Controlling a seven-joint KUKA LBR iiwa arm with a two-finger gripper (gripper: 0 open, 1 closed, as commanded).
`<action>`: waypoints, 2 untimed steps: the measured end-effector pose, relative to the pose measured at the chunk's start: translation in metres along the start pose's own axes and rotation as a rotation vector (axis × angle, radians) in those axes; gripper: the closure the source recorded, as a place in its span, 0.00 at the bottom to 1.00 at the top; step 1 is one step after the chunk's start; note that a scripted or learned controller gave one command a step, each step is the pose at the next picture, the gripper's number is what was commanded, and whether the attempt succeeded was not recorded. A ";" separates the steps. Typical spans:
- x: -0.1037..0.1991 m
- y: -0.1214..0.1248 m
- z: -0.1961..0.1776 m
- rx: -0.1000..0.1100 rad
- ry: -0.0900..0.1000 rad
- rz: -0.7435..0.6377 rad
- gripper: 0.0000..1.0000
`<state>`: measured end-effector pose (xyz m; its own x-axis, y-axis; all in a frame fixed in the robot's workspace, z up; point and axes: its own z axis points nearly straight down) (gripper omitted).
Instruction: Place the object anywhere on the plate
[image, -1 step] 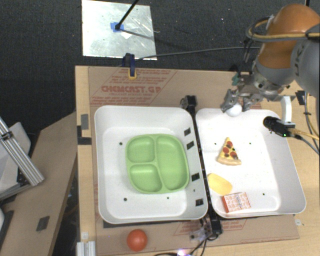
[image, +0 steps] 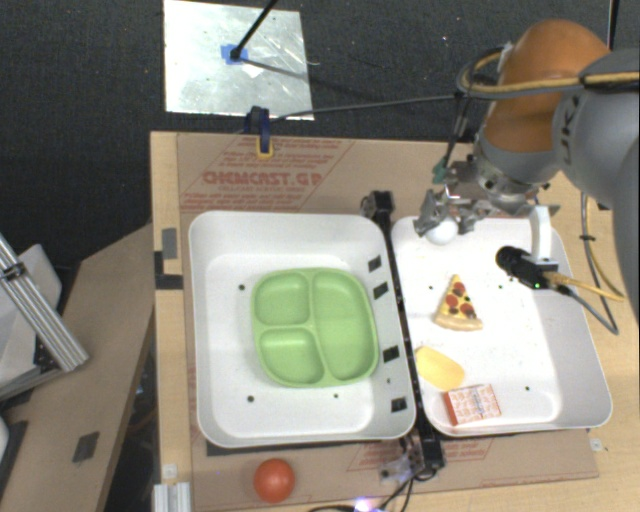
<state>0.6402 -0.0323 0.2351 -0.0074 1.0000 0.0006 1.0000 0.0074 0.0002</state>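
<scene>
My gripper (image: 441, 222) is over the far left corner of the right bin (image: 580, 380). Between its fingers there is a small white round thing (image: 440, 232); the fingers are narrow and close on both sides of it. I cannot tell if this white thing touches the floor of the bin or is lifted a little.

The green plate (image: 312, 326) lies in the middle of the left bin (image: 215, 300). It has four compartments.

In the right bin, a toy pizza slice (image: 458, 304) lies near the middle, well apart from my gripper. Nearer to the camera is a flat yellow piece (image: 439, 366), and just beside it a small red and white packet (image: 472, 404). On the bench (image: 190, 190), in front of the left bin, lies a red ball (image: 274, 479).
</scene>
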 end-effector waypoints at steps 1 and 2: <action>0.056 -0.007 0.011 0.000 0.001 -0.001 1.00; 0.117 -0.017 0.003 -0.002 0.003 -0.004 1.00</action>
<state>0.6219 0.0850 0.2320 -0.0110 0.9999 0.0032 0.9999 0.0110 0.0024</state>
